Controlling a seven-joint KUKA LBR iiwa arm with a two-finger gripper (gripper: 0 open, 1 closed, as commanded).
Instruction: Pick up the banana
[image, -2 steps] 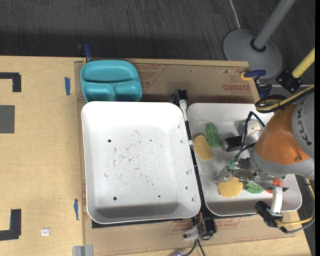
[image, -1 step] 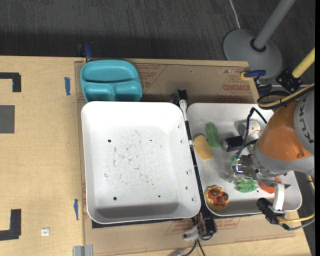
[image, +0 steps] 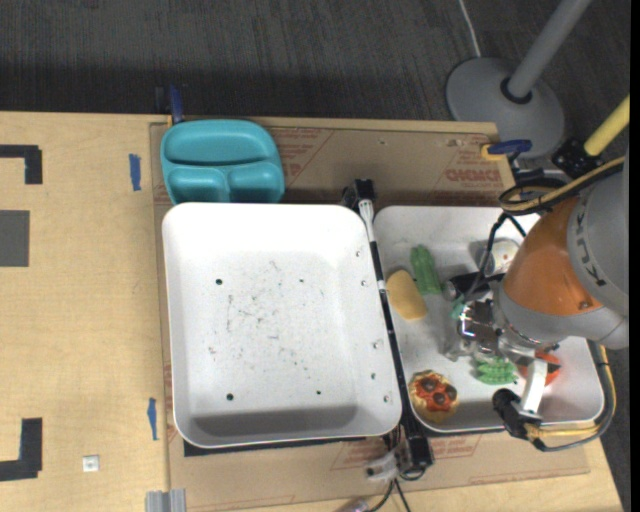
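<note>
Op: your gripper sits low in the right bin, frame lower right; finger state can't be told. Banana not identifiable.

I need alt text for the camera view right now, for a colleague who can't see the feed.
The grey arm with its orange band reaches into the right bin, its tool low among the items there. That bin holds a yellowish piece, a green piece and a small pizza-like toy; a teal tray sits behind the left bin.
</note>
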